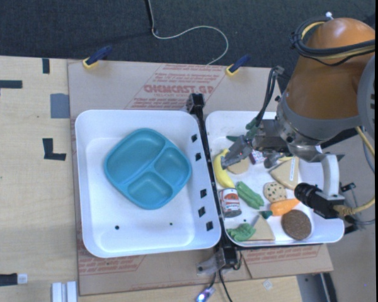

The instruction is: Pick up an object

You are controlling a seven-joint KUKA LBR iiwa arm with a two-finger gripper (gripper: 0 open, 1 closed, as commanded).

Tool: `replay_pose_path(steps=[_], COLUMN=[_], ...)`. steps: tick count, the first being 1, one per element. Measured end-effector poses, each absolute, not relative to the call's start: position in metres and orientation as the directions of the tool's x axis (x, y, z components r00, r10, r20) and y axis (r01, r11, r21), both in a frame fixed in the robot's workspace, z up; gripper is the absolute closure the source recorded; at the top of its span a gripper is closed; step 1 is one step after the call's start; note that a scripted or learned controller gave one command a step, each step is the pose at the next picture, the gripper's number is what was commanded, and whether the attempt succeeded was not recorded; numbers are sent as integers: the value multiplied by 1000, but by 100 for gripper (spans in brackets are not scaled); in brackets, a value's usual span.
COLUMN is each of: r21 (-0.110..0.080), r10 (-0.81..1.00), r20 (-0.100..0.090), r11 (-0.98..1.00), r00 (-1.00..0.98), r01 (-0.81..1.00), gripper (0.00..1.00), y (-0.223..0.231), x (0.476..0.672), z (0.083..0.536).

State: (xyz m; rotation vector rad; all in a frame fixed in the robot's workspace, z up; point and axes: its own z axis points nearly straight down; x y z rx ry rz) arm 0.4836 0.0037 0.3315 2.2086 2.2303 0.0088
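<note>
The left bin [88,168] carries a blue divided plate [148,167], likely kept apart as a drop spot. The right bin [331,234] crowds the pickable toy food: a banana [223,172], small can [230,202], green pods [249,194], carrot [283,207] and brown disc [297,224]. The pincer [239,151] hangs low beside the banana; whether it is released or clenched cannot be told. Cardboard [170,87] covers the surface, clamped at its far edge, with dark carpet [63,11] beyond.

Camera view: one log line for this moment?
arm: over right white bin | gripper: low by yellow banana, nothing seen held | left white bin: blue divided plate
</note>
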Motion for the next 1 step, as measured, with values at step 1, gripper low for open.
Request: replay_pose_path(steps=[1], r21=[-2], r10=[1000], r20=[0], r11=[3], r00=[-3], r01=[1000], gripper=[100], y=[0], x=[484], z=[336])
